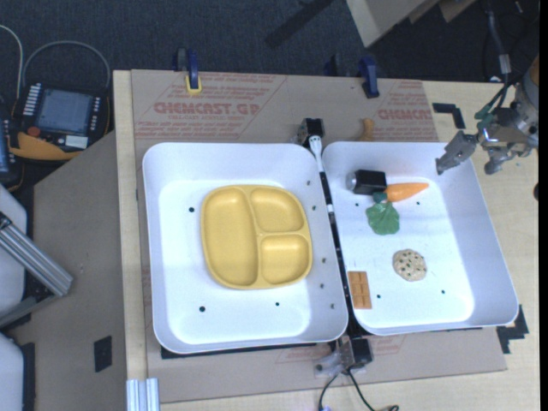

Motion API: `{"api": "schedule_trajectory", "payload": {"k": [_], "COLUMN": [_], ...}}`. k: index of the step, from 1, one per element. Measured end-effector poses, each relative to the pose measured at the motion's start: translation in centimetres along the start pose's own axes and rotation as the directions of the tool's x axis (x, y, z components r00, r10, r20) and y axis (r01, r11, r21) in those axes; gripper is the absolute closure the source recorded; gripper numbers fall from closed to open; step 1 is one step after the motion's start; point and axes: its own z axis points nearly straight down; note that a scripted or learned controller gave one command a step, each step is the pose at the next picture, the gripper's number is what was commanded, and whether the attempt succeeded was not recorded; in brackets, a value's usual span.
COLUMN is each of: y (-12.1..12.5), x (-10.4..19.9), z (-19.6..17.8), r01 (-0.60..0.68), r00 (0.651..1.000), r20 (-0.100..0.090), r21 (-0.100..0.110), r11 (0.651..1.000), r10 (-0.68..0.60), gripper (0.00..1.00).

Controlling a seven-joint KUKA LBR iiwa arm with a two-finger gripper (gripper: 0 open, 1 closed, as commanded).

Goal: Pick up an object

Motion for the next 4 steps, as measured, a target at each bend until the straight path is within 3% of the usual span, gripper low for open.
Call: {"api": "schedule_trajectory", "payload": {"k": [3,4], "y": [-0.5,-0.3], "x": [1.4,1.3], "z": [14.8,13.3], "r01": [0.0,-0.001], "r00": [1.0,1.0], "r20": [-0.003,0.0], "r21": [0.008,-0.001], "r11": [1.0,1.0], "r10": [0.0,0.001], "gripper": [0.0,1.0]}}
